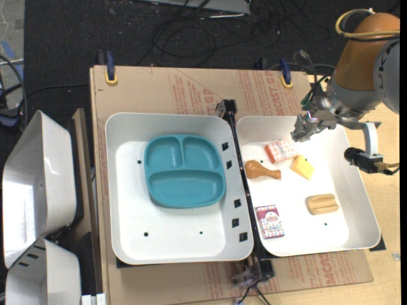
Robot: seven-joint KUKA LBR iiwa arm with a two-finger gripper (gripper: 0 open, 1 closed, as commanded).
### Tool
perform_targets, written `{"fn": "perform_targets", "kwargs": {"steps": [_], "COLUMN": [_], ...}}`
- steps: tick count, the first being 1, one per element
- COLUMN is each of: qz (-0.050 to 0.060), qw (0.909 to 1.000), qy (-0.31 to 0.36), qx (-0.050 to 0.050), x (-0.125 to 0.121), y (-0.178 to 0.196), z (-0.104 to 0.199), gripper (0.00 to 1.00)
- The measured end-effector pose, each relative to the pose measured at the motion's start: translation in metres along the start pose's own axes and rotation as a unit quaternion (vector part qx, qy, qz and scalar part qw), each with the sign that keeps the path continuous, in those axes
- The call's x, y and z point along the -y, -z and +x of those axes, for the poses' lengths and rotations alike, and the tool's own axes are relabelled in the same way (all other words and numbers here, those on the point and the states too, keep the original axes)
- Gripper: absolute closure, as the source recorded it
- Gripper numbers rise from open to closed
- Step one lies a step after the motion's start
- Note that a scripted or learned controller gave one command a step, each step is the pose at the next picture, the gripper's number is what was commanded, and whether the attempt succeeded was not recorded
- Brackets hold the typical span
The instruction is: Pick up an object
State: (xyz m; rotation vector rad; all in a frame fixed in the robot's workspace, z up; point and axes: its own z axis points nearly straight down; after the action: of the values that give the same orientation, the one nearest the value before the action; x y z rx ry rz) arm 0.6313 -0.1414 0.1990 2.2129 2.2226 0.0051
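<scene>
My claw (306, 129) hovers above right bin (359, 215) rear, grip state unclear. Red-white packet (280, 150) just beside, at 7 o'clock. Cheese wedge (303, 167), drumstick (261, 169) near. Open floor toward 3 o'clock rim.

A brown cardboard-covered bench (191, 94) carries two shallow white bins touching side by side. The right bin (356, 224) lies directly beneath the gripper (304, 132); the left bin (121, 189) sits well to the fingers' left.
</scene>
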Motion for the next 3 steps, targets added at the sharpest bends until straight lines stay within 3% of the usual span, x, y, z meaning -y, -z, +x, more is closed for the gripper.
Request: {"fn": "perform_targets", "kwargs": {"steps": [1, 3], "qz": [-0.001, 0.004], "qw": [1.0, 1.0], "qy": [0.0, 0.002], "qx": [0.0, -0.002], "x": [-0.002, 0.053], "y": [0.054, 0.038], "z": [0.0, 0.102], "gripper": [1.0, 1.0]}}
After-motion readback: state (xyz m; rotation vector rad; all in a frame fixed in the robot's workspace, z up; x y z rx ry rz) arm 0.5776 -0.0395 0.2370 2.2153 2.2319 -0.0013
